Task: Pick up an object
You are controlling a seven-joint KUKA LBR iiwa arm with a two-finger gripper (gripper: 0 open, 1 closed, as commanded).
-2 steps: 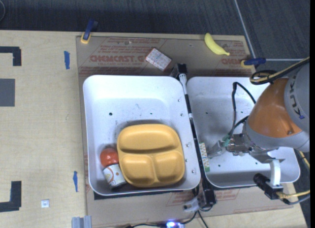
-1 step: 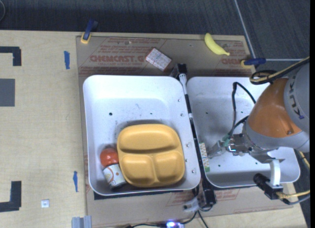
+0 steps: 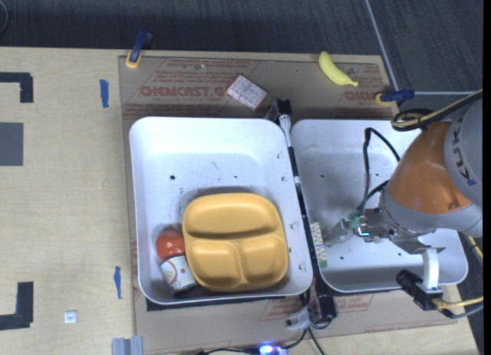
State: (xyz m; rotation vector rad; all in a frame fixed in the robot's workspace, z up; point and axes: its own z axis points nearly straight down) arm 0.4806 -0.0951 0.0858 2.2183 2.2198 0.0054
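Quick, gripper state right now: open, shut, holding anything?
Gripper: low in the right bin, near its left wall; state cannot be told.

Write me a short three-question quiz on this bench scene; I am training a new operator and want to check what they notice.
1. True or false: the yellow three-compartment plastic tray lies in the right white bin.
2. Which thing touches that tray's left side? A) the yellow banana-shaped toy B) the small red-and-white round container C) the blue clamp
3. Fill in: the arm's gripper is down inside the ____ white bin.

Key
1. False: it lies in the left white bin.
2. B; the banana-shaped toy and clamp lie on the brown board behind the bins.
3. Right.
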